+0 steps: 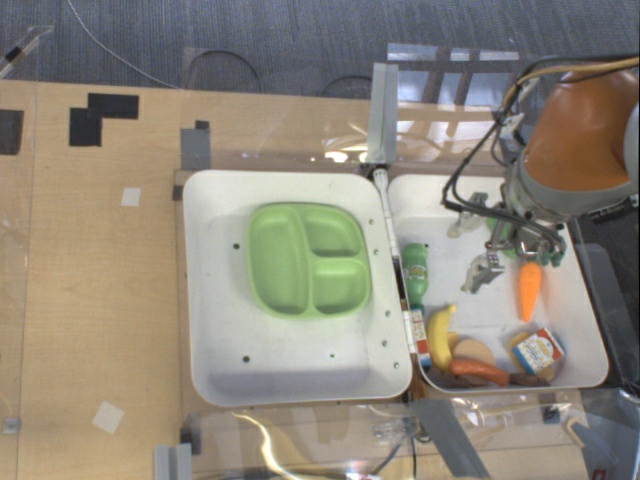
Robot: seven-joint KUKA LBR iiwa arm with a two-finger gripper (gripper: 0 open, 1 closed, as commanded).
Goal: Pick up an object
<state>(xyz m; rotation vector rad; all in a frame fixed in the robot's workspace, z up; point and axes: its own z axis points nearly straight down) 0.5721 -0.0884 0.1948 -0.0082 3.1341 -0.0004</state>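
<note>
1. Right bin (590,298): several small objects. An orange carrot (529,290) lies on the bin floor toward the right wall, pointed end down in the view, untouched.
2. Along the bin's left wall lies a green bottle (414,273). Below it, a yellow banana (439,337), a tan bun-like piece (474,350), a red sausage-like piece (478,371) and a small printed box (536,352) cluster at the near edge (some touching each other).
3. Gripper (484,271) hangs over the bin's bare middle, between bottle and carrot; nothing sits between its fingers, which stand slightly apart.
4. Arm's orange band (580,133) looms above the bin's far right corner.
5. Left bin (215,358) holds a green divided plate (306,259), lying flat.
6. Both bins rest on the wooden counter (90,298).
</note>
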